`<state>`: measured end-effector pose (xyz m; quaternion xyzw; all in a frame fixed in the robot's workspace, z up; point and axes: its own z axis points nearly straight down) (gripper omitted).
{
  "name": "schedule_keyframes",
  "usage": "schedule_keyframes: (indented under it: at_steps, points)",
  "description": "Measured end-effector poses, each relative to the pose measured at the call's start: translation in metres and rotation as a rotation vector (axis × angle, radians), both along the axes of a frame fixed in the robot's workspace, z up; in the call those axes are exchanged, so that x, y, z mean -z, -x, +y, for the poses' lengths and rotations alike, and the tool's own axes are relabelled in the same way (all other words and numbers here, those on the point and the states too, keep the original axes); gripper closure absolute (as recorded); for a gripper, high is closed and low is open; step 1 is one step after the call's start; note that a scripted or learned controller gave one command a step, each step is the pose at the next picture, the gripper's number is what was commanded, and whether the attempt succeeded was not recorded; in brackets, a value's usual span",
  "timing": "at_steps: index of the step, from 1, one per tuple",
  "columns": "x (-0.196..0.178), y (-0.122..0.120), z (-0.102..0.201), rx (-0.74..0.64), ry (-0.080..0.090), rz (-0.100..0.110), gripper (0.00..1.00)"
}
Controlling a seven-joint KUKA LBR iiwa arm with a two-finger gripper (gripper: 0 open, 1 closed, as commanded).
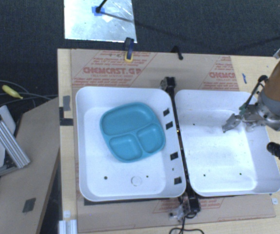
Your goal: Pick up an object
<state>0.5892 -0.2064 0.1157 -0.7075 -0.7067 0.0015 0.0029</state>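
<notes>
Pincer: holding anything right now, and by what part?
Nothing held. The pincer hangs over the right bin, nothing between its fingers; the blue plate lies in the left bin.

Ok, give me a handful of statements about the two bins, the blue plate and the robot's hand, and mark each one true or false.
1. The blue plate lies in the left bin. True.
2. The plate has three compartments. True.
3. The hand hovers over the left bin. False: it is over the right bin, near its upper right part.
4. The hand holds the plate. False: the plate lies in the other bin, well apart from the hand.
5. The bins rest on a cardboard sheet with red printing. True.
</notes>
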Motion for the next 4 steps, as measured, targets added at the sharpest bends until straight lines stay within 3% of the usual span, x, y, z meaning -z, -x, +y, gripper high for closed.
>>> schedule_keyframes:
  at_steps: [1, 2, 3, 4]
  points:
    - [0.033, 0.065, 0.000, 0.000, 0.000, -0.002, 0.00]
    - [0.032, 0.104, 0.015, -0.002, 0.001, -0.004, 0.00]
    - [-0.044, 0.033, 0.072, -0.013, 0.003, -0.018, 0.00]
    - [-0.070, 0.038, 0.182, -0.015, -0.001, -0.010, 0.00]
